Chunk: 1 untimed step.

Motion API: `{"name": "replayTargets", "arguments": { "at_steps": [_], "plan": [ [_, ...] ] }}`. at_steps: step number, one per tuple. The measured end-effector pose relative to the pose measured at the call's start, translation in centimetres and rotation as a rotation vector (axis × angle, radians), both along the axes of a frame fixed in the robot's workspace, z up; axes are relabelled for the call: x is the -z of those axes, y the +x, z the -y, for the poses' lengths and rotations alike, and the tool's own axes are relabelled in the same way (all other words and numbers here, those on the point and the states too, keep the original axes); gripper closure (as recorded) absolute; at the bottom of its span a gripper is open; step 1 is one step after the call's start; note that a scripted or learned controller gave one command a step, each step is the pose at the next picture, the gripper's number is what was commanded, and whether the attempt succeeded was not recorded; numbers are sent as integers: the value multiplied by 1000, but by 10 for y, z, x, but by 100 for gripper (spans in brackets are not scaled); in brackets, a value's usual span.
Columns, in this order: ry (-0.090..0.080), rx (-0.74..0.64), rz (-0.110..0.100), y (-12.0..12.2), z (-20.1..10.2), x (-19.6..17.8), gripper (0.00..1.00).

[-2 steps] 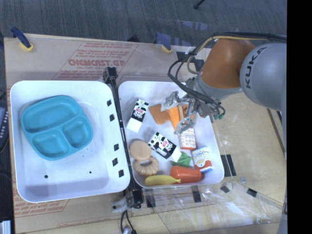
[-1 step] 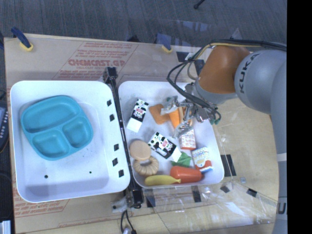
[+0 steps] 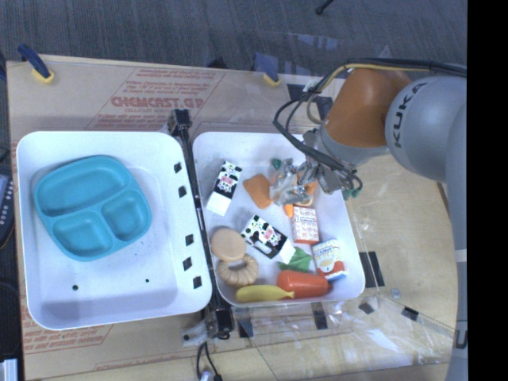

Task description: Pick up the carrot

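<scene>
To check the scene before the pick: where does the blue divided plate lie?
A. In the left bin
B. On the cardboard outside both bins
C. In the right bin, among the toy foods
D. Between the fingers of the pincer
A: the blue divided plate lies flat in the left bin, apart from the carrot and the other toy foods, which sit in the right bin.

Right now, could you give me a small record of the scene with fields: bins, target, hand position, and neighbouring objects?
left bin: shallow white bin holding a blue three-compartment plastic tray
right bin: shallow white bin with toy food
target: orange carrot with green top, lying at the near edge of the right bin
hand: hand over the far part of the right bin, apart from the carrot
beside target: yellow banana, small milk carton
</scene>
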State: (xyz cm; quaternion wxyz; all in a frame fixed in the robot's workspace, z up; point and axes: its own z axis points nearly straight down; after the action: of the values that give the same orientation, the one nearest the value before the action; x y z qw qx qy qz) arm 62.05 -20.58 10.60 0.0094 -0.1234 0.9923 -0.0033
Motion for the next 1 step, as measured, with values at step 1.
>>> {"name": "replayTargets", "arguments": {
  "at_steps": [1],
  "plan": [
    [0,-1,-1,0,0,1,0]
  ]
}}
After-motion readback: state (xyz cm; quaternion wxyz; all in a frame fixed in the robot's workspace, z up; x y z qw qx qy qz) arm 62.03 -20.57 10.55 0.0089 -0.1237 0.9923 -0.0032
